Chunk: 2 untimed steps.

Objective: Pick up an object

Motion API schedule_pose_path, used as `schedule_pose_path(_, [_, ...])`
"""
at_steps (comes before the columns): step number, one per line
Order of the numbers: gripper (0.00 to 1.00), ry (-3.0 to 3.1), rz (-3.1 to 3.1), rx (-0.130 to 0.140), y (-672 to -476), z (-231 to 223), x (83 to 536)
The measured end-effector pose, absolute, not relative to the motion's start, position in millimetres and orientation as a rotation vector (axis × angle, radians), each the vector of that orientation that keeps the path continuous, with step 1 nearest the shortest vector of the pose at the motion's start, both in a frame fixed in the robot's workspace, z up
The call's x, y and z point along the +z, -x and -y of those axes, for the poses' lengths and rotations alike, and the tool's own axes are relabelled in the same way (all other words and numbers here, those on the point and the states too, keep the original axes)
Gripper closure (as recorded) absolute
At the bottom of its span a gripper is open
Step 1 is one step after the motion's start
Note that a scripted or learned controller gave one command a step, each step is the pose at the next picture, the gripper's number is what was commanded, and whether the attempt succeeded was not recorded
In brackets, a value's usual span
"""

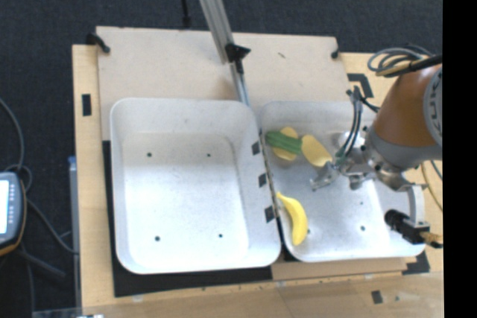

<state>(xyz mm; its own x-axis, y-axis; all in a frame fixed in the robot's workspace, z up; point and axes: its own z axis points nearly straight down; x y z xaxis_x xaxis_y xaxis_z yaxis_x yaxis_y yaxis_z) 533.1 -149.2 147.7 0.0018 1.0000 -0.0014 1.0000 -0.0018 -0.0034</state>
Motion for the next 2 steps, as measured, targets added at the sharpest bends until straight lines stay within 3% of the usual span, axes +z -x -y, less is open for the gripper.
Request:
schedule_pose_path(1, [0.0,2.224,2.22,0.004,-532.8,150.5,98.5])
schedule_pose_path(2, [1.0,2.233,2.216,-0.005,-534.7,150.8,111.8])
